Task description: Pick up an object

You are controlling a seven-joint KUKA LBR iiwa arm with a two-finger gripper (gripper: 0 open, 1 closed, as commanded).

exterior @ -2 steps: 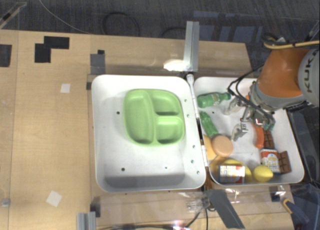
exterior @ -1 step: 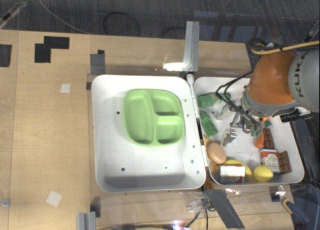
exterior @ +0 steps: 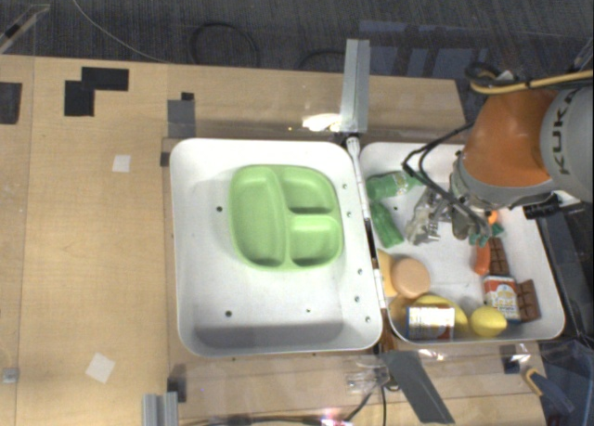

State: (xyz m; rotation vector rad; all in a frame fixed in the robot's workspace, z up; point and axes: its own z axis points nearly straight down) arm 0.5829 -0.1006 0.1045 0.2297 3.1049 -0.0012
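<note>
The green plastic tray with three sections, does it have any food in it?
Empty. The green plastic tray lies flat in the left white bin, and all three of its sections show bare green.

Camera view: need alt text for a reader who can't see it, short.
A grey KUKA arm with an orange band reaches from the right, its gripper hanging over the right white bin, which holds small food items including a lemon, a tan bun and a green packet. The left white bin holds a green divided plate.
</note>
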